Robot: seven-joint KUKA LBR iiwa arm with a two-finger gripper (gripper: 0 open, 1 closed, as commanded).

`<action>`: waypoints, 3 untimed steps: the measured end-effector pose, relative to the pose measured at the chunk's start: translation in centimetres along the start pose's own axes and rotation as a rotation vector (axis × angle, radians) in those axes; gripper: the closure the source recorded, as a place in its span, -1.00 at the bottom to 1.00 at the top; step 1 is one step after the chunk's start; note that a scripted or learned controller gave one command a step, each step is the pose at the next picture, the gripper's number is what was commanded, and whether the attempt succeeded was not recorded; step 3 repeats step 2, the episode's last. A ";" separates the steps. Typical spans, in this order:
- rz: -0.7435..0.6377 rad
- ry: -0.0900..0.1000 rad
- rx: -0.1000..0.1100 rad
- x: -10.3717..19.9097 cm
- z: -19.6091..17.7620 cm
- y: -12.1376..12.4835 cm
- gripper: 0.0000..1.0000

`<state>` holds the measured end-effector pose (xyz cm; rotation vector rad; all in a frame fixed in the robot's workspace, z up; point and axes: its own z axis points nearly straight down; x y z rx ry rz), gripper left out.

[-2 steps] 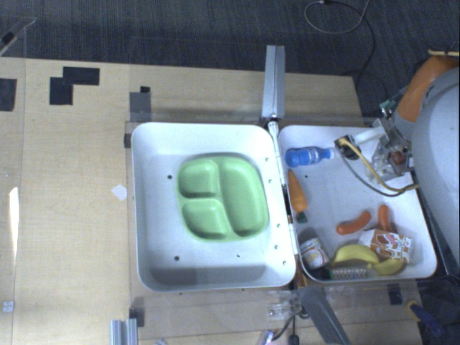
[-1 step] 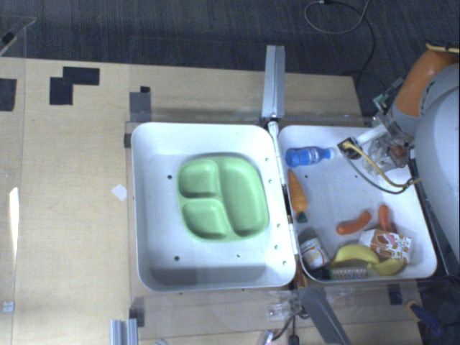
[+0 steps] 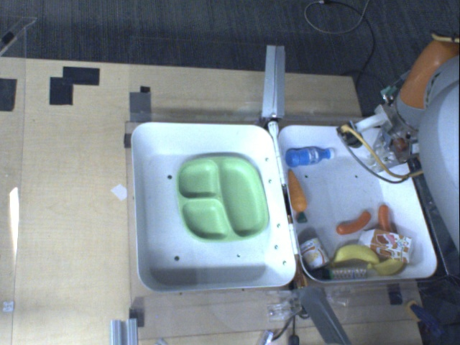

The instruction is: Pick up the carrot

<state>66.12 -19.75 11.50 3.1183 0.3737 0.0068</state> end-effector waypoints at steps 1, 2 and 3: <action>0.010 -0.002 0.002 -1.2 1.0 -2.0 1.00; 0.028 0.001 0.000 0.5 2.8 -1.0 1.00; 0.028 0.001 0.000 0.5 2.8 -1.0 1.00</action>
